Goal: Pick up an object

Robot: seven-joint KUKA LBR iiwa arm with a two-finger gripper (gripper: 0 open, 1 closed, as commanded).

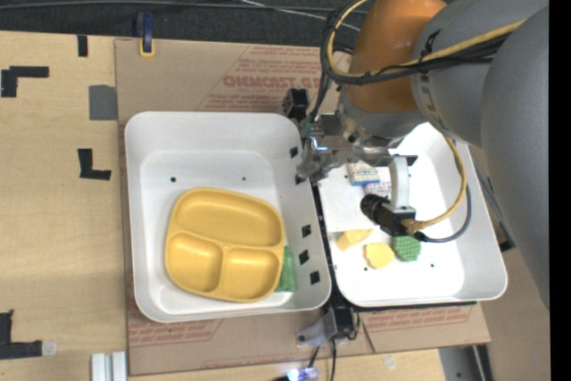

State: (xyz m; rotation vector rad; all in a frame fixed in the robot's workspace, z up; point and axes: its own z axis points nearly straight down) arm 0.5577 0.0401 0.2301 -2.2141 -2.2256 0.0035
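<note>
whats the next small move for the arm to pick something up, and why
Probably slide the gripper toward the yellow piece in the right bin: the gripper sits by the wall between the bins, and that piece lies in the open close by.

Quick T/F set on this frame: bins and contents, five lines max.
1. The yellow plate lies in the view's left bin. True.
2. The plate has two compartments. False: three.
3. A green piece lies on top of the plate. False: it sits beside the plate's right edge, against the bin wall.
4. The right bin holds yellow pieces and a green lump. True.
5. The arm reaches in from the view's left. False: from the right.
</note>
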